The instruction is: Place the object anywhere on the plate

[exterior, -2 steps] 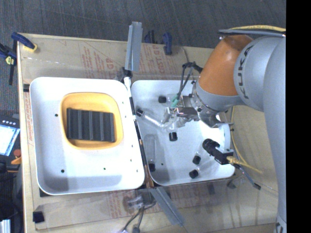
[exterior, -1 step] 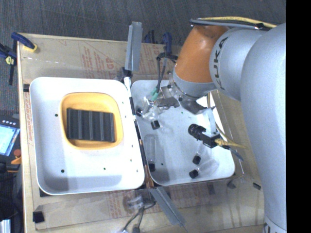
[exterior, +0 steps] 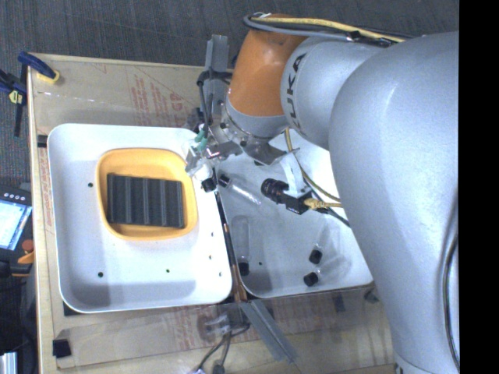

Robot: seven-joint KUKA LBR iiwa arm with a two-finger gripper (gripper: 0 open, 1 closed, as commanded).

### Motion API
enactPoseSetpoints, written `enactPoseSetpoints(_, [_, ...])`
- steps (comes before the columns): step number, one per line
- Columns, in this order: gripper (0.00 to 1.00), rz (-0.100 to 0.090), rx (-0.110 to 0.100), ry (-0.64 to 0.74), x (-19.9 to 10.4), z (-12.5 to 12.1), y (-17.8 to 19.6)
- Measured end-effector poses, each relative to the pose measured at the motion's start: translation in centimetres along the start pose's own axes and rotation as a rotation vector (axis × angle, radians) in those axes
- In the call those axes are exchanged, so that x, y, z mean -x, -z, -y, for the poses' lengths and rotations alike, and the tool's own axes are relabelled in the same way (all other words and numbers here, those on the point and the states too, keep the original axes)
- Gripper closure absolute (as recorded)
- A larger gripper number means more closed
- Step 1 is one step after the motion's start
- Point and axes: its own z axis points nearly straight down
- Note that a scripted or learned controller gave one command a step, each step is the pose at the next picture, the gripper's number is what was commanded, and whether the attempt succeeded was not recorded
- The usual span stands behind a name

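At far left, outside the bench, a small lit screen (exterior: 11, 223) sits at the edge. The left bin (exterior: 70, 283) holds the plate (exterior: 148, 160), a yellow, rounded-square dish with a dark ribbed centre, lying toward the bin's far half. Just right of the plate's far right corner, over the seam between the two bins, hangs the gripper (exterior: 201, 153); a small pale, greenish scrap shows at its tip, but whether that is the object held between the fingers, and how wide they stand, cannot be told from here.

The step in hand appears to be the carry toward the plate. The next move would call for a short shift leftward over the yellow rim and then a release above the ribbed centre.

The right bin (exterior: 300, 285) is largely covered by the grey arm (exterior: 390, 154) with its orange band (exterior: 261, 72). A black cable fitting (exterior: 282, 193) hangs beneath the wrist. Nothing stands between gripper and plate except the bins' adjoining rims.
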Motion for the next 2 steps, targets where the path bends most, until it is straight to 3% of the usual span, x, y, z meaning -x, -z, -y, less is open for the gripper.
enactPoseSetpoints(1, [0.0,0.0,0.0,0.0,0.0,0.0,0.0])
enactPoseSetpoints(2, [0.0,-0.001,0.001,-0.017,-5.8,0.5,6.5])
